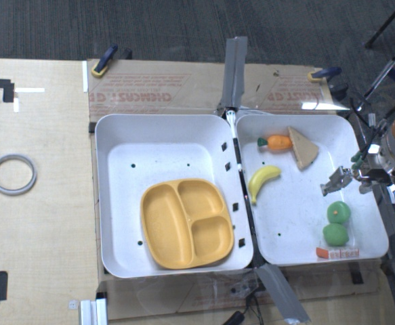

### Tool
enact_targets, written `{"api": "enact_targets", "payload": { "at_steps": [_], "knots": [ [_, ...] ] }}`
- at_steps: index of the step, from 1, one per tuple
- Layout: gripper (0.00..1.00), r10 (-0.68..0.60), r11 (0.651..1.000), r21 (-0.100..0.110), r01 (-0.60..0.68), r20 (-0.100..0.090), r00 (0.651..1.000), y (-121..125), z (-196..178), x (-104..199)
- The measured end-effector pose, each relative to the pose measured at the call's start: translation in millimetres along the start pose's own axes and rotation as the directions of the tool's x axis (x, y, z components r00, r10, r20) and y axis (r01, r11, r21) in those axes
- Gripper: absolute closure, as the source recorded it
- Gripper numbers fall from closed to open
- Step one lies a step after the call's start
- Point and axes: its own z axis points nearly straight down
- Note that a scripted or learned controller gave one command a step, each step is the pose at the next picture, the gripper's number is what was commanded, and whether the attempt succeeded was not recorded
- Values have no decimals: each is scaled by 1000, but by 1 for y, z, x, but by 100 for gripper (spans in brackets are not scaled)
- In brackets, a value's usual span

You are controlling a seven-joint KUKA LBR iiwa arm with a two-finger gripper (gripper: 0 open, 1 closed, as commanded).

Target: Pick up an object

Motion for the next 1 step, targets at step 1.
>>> {"api": "enact_targets", "payload": {
  "at_steps": [1],
  "knots": [
    [0, 40, 999, -2, -40, -6, 999, -13, 106, -37]
  ]
}}
